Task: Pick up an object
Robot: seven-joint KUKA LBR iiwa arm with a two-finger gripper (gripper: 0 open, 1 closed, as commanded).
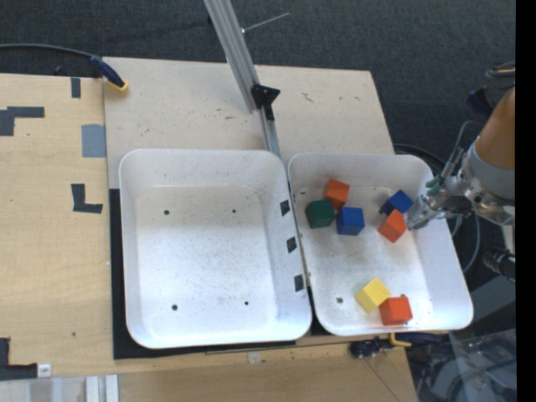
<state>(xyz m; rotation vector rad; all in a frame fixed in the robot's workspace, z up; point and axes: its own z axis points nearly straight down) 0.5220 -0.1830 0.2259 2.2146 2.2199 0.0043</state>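
The right bin (444, 266) holds several small cubes. An orange cube (337, 192), a green cube (319, 213) and a blue cube (350, 220) cluster near its far left. A second blue cube (399, 201) and a red cube (392, 225) lie near the right wall. A yellow cube (373, 294) and another red cube (395, 310) sit at the front. My gripper (421, 212) reaches in over the right wall, its tip just right of the red cube by the wall and of the second blue cube. No cube is seen between its tips.
The left bin (201, 249) stands beside the right one, sharing a middle rim. A slanted metal rail (239, 48) crosses the bench behind the bins. The arm's wrist (494, 166) hangs over the right bin's right edge.
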